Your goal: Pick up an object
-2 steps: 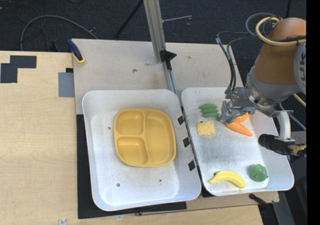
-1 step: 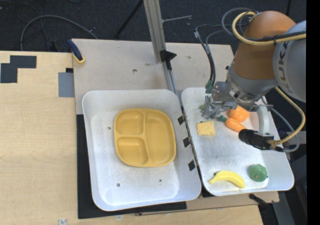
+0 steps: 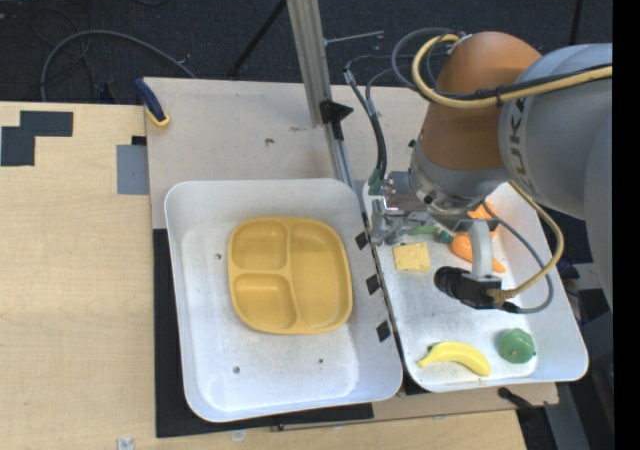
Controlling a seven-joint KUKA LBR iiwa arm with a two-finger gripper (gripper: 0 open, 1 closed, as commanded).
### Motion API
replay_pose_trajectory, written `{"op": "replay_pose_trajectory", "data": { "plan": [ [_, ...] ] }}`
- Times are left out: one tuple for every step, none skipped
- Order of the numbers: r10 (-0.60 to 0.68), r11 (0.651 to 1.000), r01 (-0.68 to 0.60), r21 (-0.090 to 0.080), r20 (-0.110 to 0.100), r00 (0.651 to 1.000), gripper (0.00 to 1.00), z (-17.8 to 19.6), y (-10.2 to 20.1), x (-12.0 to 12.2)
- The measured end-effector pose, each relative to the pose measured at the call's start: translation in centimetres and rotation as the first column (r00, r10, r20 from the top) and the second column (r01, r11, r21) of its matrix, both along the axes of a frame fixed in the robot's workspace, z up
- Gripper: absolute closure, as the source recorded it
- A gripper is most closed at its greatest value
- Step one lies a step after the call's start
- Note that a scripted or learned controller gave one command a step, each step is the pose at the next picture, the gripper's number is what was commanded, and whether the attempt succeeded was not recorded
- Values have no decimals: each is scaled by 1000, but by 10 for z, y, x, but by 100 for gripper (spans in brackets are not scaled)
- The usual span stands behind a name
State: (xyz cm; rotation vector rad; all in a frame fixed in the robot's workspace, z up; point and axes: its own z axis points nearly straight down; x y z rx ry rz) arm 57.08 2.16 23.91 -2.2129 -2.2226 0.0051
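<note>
A pale bench point(image 3: 70, 288) carries two white bins, dark floor with cables behind. The arm point(image 3: 500, 128) bends down over the right bin point(image 3: 560, 358); its gripper point(image 3: 392, 223) hangs at the far-left edge, grip unclear. One banana point(image 3: 455, 358) lies near the front edge; one plate point(image 3: 290, 275) sits mid left bin point(image 3: 200, 358).

The yellow tray point(image 3: 290, 274) looks like smooth plastic, a bit shiny. The two white bins point(image 3: 200, 338) look like matt plastic with tiny dark specks. The bench top point(image 3: 70, 268) looks like pale wood, smooth and flat. The post point(image 3: 308, 48) behind the bins looks like silver metal with grooves. The arm's orange band point(image 3: 480, 98) is smooth and glossy. The banana point(image 3: 455, 358) and the green ball point(image 3: 517, 345) look like smooth toy plastic.
</note>
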Motion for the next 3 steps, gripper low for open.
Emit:
{"op": "replay_pose_trajectory", "data": {
  "plan": [
    [-1, 1000, 1, -1, 3, 1000, 100, -12, 42, 12],
    [-1, 1000, 1, -1, 4, 1000, 100, -5, 87, 24],
    [-2, 1000, 2, -2, 2, 1000, 0, -6, 86, 23]
  ]
}}
